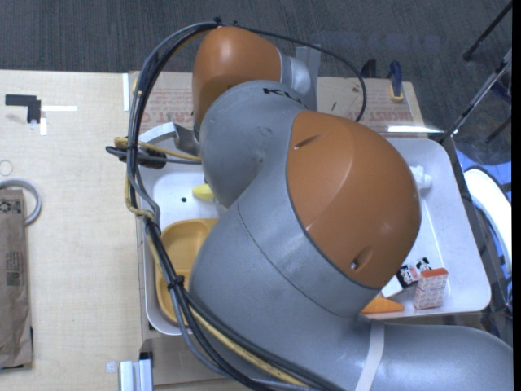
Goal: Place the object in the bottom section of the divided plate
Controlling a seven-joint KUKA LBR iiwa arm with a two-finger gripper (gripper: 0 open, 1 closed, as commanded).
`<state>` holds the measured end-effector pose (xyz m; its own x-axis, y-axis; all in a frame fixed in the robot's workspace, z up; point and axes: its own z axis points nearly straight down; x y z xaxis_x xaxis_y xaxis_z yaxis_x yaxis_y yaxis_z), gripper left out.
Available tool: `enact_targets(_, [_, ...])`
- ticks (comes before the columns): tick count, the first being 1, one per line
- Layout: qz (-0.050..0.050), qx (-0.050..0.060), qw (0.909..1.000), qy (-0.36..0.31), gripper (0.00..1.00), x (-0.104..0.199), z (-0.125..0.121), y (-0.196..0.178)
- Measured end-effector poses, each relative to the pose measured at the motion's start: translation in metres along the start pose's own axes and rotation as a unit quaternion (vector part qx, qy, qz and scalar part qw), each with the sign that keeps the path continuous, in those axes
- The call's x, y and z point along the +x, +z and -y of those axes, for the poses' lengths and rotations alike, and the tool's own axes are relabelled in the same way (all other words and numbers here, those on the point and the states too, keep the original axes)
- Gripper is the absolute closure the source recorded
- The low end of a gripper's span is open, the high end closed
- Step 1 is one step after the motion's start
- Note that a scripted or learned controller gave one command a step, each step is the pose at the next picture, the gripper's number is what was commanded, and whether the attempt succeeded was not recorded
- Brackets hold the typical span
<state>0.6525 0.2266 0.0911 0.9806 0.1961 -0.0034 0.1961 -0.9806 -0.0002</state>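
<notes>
The arm looms over both bins — black cables drape across the yellow plate at left. Open white floor shows in the right bin, beyond a small carton near its front edge.

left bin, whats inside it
In the left bin: part of a yellow divided plate and a small yellow object on the white floor above it. The arm covers the rest, including most of the plate.

On your left, a brown paper bag lies flat on the wooden bench, with a black bracket well above it. In the right bin, you see a small orange-and-white box near the bottom corner.
</notes>
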Motion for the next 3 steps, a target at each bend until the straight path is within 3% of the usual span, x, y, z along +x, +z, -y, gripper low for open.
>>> enact_targets(3, [0.001, 0.000, 1.0000, -0.001, 1.00, 0.0001, -0.0002, 0.0003])
